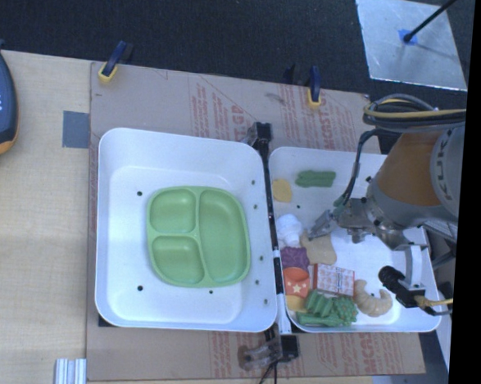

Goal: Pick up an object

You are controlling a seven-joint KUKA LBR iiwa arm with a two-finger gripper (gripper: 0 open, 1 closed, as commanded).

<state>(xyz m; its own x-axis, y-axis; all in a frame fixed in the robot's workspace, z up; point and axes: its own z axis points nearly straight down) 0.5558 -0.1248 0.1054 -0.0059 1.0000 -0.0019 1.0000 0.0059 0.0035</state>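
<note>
- Nothing picked yet as far as I can judge: no item sits between my fingers, every piece of toy food lies on the floor of the right bin (428, 327).
- Whole job left: choose one item, close on it, lift it clear.
- My gripper (322, 226) is low inside the right bin, centre-right of the frame, tip pointing left toward the middle divider.
- Fingers look spread apart, dark prongs splayed with a gap between them, nothing in that gap. Small and a bit blurry, so I read it as open, not certain.
- My arm comes in from the right edge; orange band (408, 170) sits above the wrist, cables loop over it at upper right.
- Wrist tilted, leaning down and left over the bin's middle.
- Nearest targets: tan biscuit-like piece (322, 251) just below my tip, white lumpy item (288, 228) just left of it, purple piece (293, 256) below that.
- Further off: yellow piece (282, 190) and green pickle-like piece (315, 178) toward the bin's top; orange cup (296, 280), red-and-white packet (334, 279), green bundle (329, 309), shrimp (373, 300) along the bottom.
- Left bin (109, 244) holds a green divided plate (197, 236), well apart from me.
- Items are crowded at the bin's lower left, so I judge a clean single grab is tricky.
</note>
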